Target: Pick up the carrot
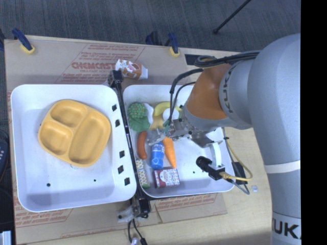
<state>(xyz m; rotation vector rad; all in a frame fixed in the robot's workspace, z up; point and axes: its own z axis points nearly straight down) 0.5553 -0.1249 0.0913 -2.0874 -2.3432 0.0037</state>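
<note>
- Down low in the right bin (225, 185), gripper (167, 133) hovering right at the top end of the carrot (170, 152).
- Grip state impossible to call from here: wrist bulk in the way, no carrot seen between anything.
- Carrot lying just below the gripper, long axis running up-and-down the bin, slightly slanted, tip pointing toward the near wall.
- Tight quarters: blue bottle (157, 156) touching the carrot's left side, a second orange-red piece (142, 144) further left.
- Small carton (166, 177) just beyond the carrot's lower end; broccoli (137, 115) and banana (162, 111) up behind the gripper.
- Yellow divided plate (74, 132) alone in the left bin (30, 188), well apart.
- Likely snag: the bottle crowding the left-hand side of any pinch.
</note>
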